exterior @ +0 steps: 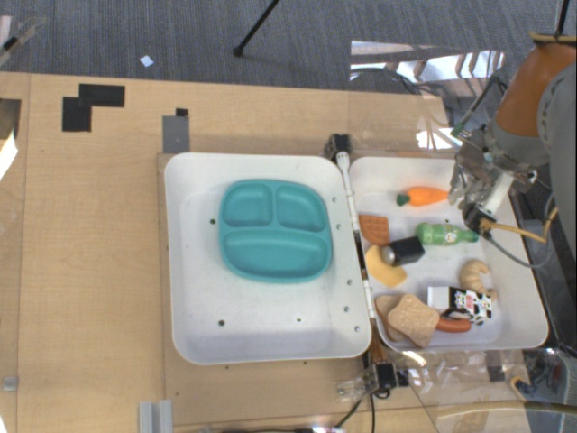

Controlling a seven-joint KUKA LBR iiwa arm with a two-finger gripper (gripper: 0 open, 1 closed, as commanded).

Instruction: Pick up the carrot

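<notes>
Orange carrot (425, 196) in right bin | gripper (471, 194) just beside (slanted)

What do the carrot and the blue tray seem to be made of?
The carrot looks like smooth plastic, a toy: even orange colour with a flat green top. The blue tray also looks like moulded plastic, matte, with three rounded compartments. Neither can be confirmed by look alone.

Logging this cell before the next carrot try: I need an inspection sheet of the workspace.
Surface: wooden bench, two white bins side by side.
Job's things: carrot lying at the right bin's far end.
Clutter: green bottle, bread slice, cow-print carton; teal divided plate in the left bin.
Grippers: gripper just right of the carrot.
Cables: cable off the gripper.
Surroundings: grey carpet.
</notes>
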